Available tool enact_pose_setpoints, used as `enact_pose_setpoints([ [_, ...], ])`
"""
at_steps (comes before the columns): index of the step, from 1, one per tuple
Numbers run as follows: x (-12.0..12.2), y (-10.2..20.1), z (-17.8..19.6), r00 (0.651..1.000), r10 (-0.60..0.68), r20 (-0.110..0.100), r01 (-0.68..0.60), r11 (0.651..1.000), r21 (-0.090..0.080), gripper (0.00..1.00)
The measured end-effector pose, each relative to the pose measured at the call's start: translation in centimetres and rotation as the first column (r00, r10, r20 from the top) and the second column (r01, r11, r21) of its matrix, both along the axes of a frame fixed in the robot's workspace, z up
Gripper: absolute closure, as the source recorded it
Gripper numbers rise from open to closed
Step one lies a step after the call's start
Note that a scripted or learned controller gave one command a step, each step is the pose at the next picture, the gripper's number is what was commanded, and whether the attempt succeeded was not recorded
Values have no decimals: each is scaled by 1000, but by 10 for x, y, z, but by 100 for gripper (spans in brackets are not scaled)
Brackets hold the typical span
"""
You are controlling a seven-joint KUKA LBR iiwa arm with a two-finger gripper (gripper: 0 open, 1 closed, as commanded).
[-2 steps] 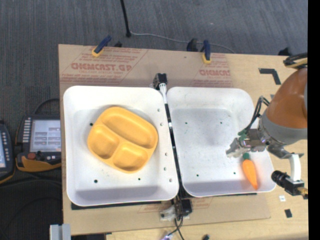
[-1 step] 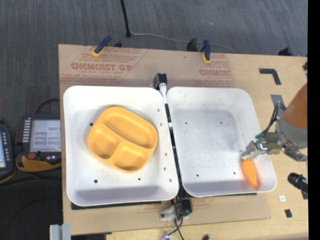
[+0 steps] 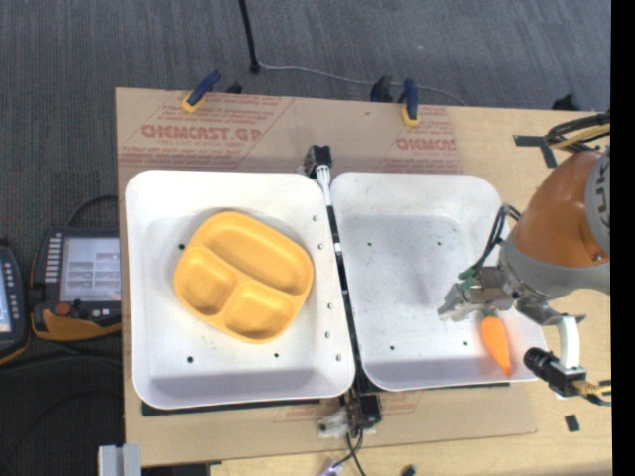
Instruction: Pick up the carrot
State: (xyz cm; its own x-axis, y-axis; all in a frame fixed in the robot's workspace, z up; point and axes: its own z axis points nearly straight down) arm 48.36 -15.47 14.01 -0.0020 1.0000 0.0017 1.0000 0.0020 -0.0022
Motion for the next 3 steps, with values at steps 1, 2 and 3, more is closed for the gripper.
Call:
enact_pose_setpoints([
  [1,2,-65,-43,1000,1,2,-1,1000,7,100],
  [2,38,8,-9,1000,1,3,-1,1000,-1,100],
  [3,37,6,-9,1000,-1,1,1,1000,-2,0],
])
